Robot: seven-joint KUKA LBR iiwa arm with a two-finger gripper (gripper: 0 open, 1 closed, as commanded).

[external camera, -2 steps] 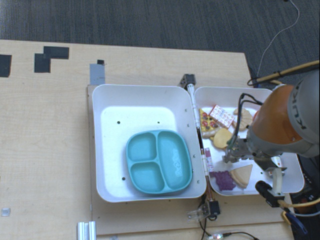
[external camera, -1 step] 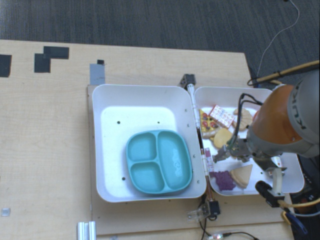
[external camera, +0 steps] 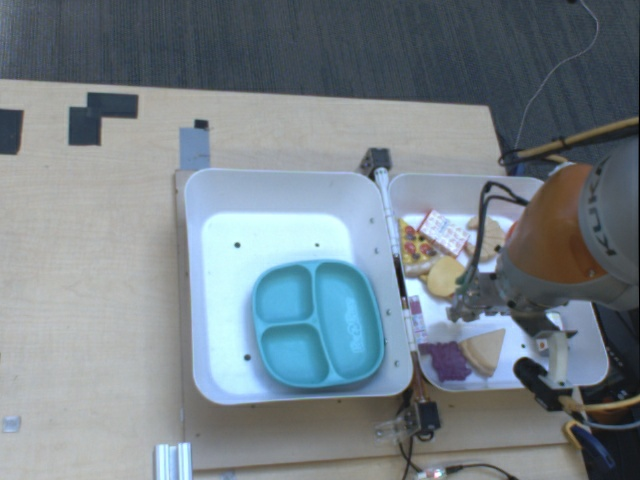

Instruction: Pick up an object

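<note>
1. Two shallow white bins sit side by side on a pale wooden bench (external camera: 90, 298), with dark grey carpet (external camera: 300, 28) beyond its far edge.
2. The left bin (external camera: 215, 268) holds a teal divided plate (external camera: 318, 323) with three compartments, lying in its near half.
3. The right bin (external camera: 590, 363) carries small items: a red-and-white packet (external camera: 443, 231), a yellow rounded piece (external camera: 444, 276), a purple piece (external camera: 449, 363) and a tan wedge (external camera: 485, 350).
4. The arm's orange band (external camera: 555, 233) and grey wrist hang over the right bin, covering much of it.
5. The gripper (external camera: 468, 306) sits low just beside the yellow piece; whether it is spread or closed cannot be told.
</note>
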